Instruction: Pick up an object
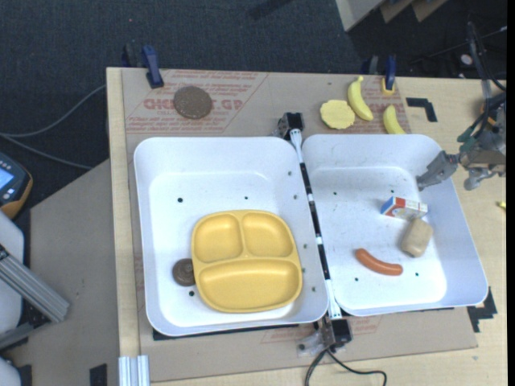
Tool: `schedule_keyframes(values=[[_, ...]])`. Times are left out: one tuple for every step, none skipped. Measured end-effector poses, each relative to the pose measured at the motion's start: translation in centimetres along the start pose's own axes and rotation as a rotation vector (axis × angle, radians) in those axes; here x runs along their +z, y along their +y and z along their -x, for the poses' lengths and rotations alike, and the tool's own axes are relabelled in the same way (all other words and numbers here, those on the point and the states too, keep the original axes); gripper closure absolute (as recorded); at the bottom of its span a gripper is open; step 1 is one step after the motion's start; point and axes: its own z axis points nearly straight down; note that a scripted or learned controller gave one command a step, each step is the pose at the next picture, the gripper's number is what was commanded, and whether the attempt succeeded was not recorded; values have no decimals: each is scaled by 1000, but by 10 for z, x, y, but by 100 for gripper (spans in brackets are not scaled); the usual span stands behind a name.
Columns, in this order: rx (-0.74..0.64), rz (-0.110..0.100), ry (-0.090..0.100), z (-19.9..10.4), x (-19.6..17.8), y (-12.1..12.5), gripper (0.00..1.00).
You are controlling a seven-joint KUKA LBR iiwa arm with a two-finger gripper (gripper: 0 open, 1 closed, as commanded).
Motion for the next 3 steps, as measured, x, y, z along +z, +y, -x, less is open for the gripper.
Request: schedule_keyframes(values=[[-1, 9, -3, 28, 180, 32, 0], [1, -4, 6, 42, 196, -18, 0], [-6, 20, -7, 30, 48, 45, 0]])
